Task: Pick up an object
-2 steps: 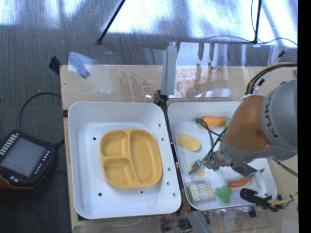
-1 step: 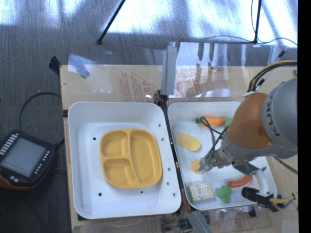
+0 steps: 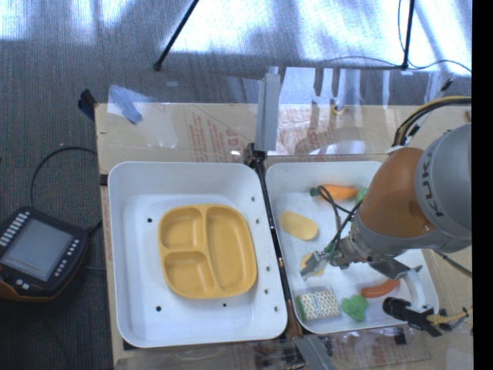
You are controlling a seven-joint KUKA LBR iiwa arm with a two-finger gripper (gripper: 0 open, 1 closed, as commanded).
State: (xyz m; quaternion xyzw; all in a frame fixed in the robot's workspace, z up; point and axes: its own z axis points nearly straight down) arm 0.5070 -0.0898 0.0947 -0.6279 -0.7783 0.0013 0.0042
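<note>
1. The left bin (image 3: 131, 206) holds a yellow divided plate (image 3: 206, 250), lying flat near its middle with three compartments facing up.
2. The right bin (image 3: 285, 177) holds several toy foods. A carrot (image 3: 337, 192) lies at the far side, and a pale yellow potato-shaped piece (image 3: 299, 225) sits left of centre.
3. Near the front edge of the right bin rest a white waffle-patterned block (image 3: 319, 304), a green broccoli piece (image 3: 355, 307) just right of it, and a red sausage (image 3: 380, 288) further right.
4. The arm (image 3: 420, 199) comes in from the right, and its orange band and grey body cover much of the right bin's right half.
5. The pincer (image 3: 313, 264) sits low in the right bin, between the potato-shaped piece and the waffle block. Something small and yellowish shows at its tip, but it is too blurred to tell whether the pincer is open, closed, or gripping anything.
6. On the floor to the left of the desk (image 3: 185, 129) lies a control pendant (image 3: 40, 253) with a grey screen, its cable curling behind it.
</note>
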